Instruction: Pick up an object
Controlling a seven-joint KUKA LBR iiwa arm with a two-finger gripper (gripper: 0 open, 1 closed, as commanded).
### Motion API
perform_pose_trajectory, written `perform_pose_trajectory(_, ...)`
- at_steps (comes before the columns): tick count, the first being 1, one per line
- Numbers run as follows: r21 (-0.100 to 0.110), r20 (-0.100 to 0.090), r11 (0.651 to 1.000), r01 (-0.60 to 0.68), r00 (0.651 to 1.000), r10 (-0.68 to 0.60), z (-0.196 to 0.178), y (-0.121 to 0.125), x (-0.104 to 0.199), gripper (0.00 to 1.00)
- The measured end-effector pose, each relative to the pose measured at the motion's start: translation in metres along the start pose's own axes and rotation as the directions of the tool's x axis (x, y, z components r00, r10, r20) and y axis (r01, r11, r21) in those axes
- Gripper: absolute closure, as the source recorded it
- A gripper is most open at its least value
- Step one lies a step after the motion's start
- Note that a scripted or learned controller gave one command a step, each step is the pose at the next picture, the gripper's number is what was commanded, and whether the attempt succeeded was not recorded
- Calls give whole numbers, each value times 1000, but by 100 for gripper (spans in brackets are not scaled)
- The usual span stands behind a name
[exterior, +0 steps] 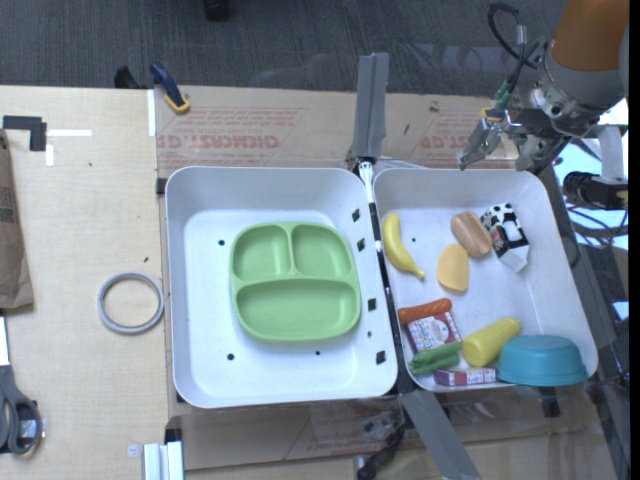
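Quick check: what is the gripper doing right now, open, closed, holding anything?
Two-finger gripper: open, nothing between its fingers, poised above the back rim of the right-hand shallow white bin.

Left bin [190, 298]: divided tray [295, 280] at centre. Right bin [560, 268]: banana [398, 245] left, bowl [541, 359] at near-right corner.
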State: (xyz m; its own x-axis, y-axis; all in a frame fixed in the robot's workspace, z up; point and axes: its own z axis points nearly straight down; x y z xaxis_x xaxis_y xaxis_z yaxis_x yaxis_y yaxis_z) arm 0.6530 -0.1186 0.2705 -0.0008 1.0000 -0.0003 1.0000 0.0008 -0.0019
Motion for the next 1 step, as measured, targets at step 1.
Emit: perform_pose_trajectory(1, 0, 1, 978, -208, 978, 208, 112, -16, -64, 0)
